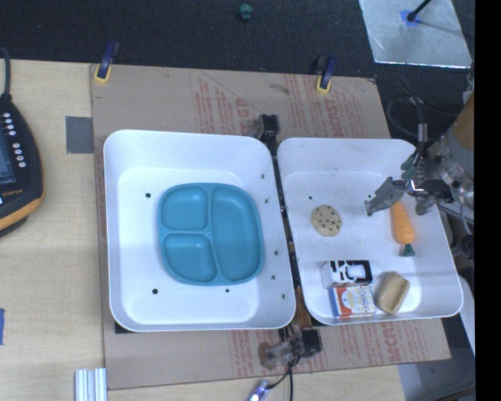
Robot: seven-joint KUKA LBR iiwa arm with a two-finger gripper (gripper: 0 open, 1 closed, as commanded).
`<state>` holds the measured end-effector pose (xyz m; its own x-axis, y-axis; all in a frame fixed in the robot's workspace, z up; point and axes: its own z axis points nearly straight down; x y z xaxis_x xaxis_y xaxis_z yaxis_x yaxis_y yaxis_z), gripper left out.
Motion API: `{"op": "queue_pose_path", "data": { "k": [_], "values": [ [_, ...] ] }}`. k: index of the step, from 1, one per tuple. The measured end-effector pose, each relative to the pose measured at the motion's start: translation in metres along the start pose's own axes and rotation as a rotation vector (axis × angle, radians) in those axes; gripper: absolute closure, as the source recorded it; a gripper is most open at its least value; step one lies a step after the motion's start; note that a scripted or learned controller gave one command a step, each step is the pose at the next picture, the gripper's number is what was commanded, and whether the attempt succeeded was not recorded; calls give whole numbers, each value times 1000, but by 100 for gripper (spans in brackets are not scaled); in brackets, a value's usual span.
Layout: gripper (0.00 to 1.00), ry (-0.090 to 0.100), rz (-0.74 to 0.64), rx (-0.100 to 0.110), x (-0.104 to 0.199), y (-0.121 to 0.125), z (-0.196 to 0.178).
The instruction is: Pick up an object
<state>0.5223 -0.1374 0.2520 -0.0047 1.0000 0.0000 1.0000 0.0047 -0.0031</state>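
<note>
- We judge this to be the approach step: the gripper (398, 192) hangs over the upper right part of the right bin (305, 165), and nothing sits between its fingers.
- Its fingers look spread fairly wide, one reaching left toward the bin's middle, the other near the carrot's top.
- The likeliest target is the carrot (402, 225), lying just beside and below the gripper, orange with a green tip pointing down the view.
- Next, we would centre the gripper over the carrot, turn so the fingers span its narrow width, then lower and close.
- Other things in that bin: a cookie (326, 220) to the left, well apart; a small carton (351, 291) and a tan bread roll (392, 292) near the lower wall.
- The left bin (125, 224) bears a blue divided plate (210, 233).
- The bin's right wall is near the carrot and may crowd one finger.
</note>
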Motion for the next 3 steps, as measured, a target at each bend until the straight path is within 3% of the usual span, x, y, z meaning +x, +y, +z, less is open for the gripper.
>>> {"op": "queue_pose_path", "data": {
  "k": [1, 2, 3],
  "values": [
    [0, -1, -2, 3, 46, 27, 72],
    [0, -1, 0, 3, 27, 44, 161],
    [0, 0, 1, -1, 16, 93, 160]
  ]
}}
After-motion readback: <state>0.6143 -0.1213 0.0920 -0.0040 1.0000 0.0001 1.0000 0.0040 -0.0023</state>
